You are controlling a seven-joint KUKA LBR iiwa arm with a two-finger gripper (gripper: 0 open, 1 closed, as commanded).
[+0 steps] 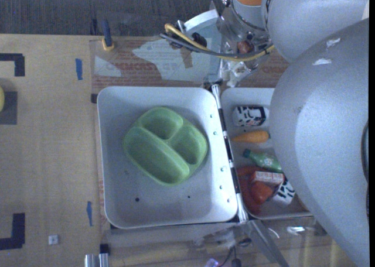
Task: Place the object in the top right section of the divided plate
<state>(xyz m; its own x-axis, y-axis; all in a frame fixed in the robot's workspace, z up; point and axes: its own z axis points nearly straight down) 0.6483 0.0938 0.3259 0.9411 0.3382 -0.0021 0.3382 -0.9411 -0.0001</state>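
A green divided plate (166, 144) with three sections lies in the left white bin (117, 201), with nothing in its sections. The right bin (231, 99) holds a black-and-white cow-patterned object (251, 115), an orange carrot (251, 137), a small green bottle (263, 160), a red packet (258, 191) and another black-and-white item (283, 192). My gripper (233, 74) hangs from the wrist above the far end of the wall between the two bins, beyond the cow-patterned object. It is small and partly hidden by cables.
The big grey arm (322, 131) covers most of the right bin's right half. Yellow and black cables (187, 40) loop left of the wrist. Blue tape marks (78, 68) and black corner marks (14, 64) sit on the wooden bench at left.
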